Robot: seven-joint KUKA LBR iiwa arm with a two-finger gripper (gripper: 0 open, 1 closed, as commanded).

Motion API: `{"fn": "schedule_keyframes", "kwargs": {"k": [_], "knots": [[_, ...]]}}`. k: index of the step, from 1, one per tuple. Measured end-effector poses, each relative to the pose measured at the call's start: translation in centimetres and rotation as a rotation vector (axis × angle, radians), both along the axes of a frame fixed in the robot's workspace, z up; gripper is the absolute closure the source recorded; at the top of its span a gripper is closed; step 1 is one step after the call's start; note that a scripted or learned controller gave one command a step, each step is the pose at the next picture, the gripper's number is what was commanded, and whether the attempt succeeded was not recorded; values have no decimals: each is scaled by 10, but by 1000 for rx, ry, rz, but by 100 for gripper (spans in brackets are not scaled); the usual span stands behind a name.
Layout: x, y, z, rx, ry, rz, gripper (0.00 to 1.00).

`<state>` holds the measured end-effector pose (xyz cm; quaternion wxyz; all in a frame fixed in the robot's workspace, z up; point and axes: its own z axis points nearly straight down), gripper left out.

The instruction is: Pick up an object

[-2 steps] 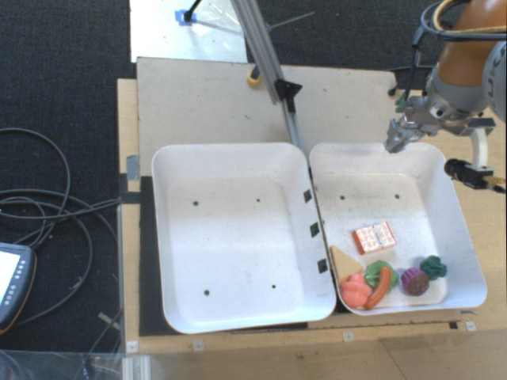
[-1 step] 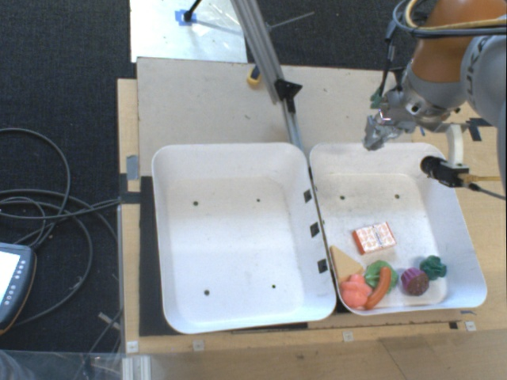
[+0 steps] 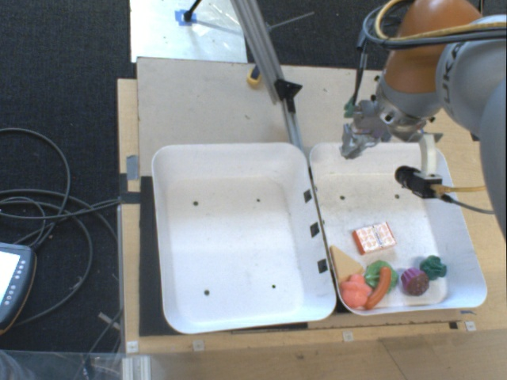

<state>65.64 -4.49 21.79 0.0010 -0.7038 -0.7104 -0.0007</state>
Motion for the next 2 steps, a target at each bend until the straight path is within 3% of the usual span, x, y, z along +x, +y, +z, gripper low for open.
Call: {"fn": "schedule_keyframes", "kwargs": {"k": [2], "knots": [[-11, 102, 6, 0, -3, 1, 100]]}}
